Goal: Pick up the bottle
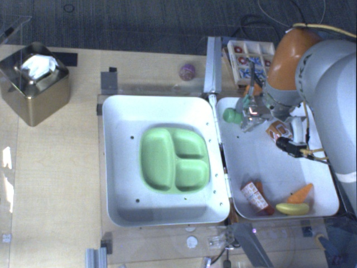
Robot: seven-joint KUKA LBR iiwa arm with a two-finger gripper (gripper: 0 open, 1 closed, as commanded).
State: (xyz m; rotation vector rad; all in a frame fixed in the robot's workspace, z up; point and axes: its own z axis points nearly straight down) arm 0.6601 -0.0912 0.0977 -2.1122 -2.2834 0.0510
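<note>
From the camera view: lying on its side on the floor of the right bin (262,161), toward that bin's near left corner, the bottle (256,196). Small, with a pale label marked in red along the body and a dark red cap end pointing at the bin's near edge. Probably just resting where it came to a stop, free on all sides, so reachable from above. Poised at the far left corner of the same bin, low over the floor, the gripper (251,113); too blurred and tangled with cables to tell whether the claw is spread or pressed together, and nothing seen pinched in it. Well apart from the bottle, so probably not yet lined up for the pick. Just beside the gripper, against the bin's far left wall, a small green round thing (230,115). Along the bin's near edge, right of the bottle, a yellow banana (292,208) and an orange carrot (302,193), near but not touching the bottle.
</note>
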